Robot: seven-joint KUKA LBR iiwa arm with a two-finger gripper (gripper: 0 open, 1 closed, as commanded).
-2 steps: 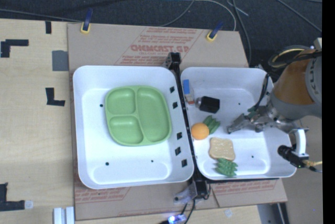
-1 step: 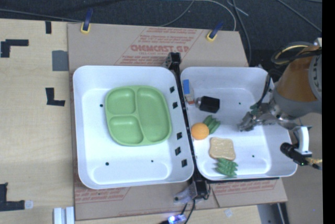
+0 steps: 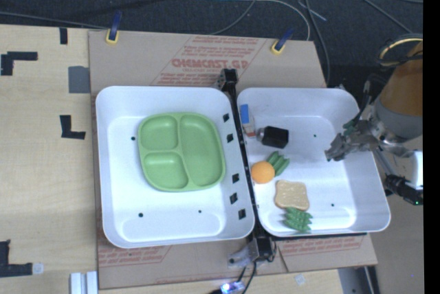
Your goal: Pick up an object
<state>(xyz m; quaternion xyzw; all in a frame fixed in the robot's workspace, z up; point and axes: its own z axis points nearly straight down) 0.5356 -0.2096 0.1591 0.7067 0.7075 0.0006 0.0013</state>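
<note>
The right bin (image 3: pixel 344 104) holds a black block (image 3: pixel 275 137), a small white and red item (image 3: pixel 245 119) by its left wall, an orange ball (image 3: pixel 262 172), a green pod (image 3: pixel 278 163), a slice of toast (image 3: pixel 291 194) and a green leafy piece (image 3: pixel 298 219). My gripper (image 3: pixel 338 150) hangs over the bin's right side, well to the right of the black block and apart from every object. Nothing shows between its fingers.
The left bin (image 3: pixel 113 107) carries a green divided plate (image 3: pixel 181 151). A black clamp strip (image 3: pixel 237 148) runs between the two bins. Cables lie on the dark cloth behind the bench. The arm's orange band (image 3: pixel 402 86) is at the right edge.
</note>
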